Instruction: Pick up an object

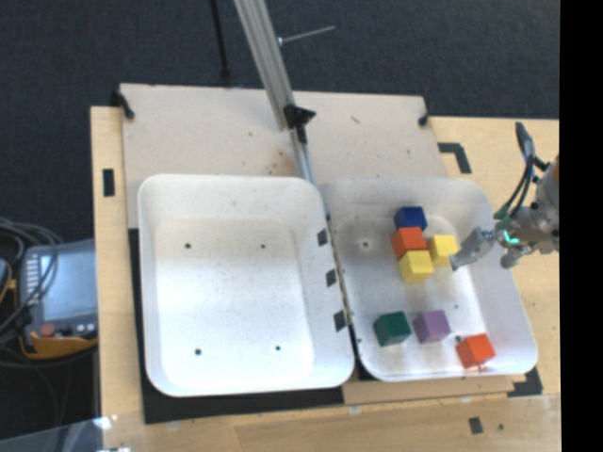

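Note:
The right bin [499, 290] holds several small cubes. A blue cube [409, 218], a red-orange cube [408, 241] and two yellow cubes [443, 248] [416, 266] sit clustered near its middle. Along the front lie a green cube [392, 328], a purple cube [431, 326] and an orange cube [475, 349]. My gripper [490, 250] hangs over the bin's right side, open, with nothing between its fingers. Its left finger [468, 250] is just right of the upper yellow cube.
The left bin [151, 252] lies beside the right one, with a narrow divider between them. A slanted aluminium post [268, 55] rises from the back of the bench. A grey box with cables [57, 295] sits off the bench's left edge.

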`<state>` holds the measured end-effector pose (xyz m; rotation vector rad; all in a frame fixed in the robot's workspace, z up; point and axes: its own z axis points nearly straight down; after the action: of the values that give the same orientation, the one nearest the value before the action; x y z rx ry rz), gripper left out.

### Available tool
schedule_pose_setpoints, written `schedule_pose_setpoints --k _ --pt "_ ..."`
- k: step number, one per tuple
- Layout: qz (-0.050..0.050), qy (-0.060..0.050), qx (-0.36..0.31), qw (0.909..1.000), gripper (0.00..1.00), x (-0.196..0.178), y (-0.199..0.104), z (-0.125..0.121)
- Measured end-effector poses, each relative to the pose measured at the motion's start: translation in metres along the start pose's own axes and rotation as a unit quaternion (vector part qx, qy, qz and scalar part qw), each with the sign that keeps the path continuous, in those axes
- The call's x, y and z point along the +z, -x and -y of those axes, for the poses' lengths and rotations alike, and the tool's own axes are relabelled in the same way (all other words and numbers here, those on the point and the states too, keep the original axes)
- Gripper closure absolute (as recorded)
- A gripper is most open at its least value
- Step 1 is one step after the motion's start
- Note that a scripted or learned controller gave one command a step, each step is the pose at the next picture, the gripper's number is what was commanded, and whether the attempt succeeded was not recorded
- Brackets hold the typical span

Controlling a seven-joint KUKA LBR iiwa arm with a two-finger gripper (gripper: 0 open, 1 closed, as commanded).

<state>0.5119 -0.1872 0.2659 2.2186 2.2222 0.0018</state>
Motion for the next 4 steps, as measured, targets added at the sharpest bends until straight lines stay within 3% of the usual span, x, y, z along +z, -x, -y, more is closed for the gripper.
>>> schedule_pose_setpoints --k 2,3,4 --pt "0.000 -0.004 0.001 1.0000 0.00 0.124 0.006 0.008" --pt "0.001 0.001 0.002 1.0000 0.00 0.168 0.008 0.006" --pt "0.001 0.003 0.006 1.0000 1.00 0.156 0.009 0.005"
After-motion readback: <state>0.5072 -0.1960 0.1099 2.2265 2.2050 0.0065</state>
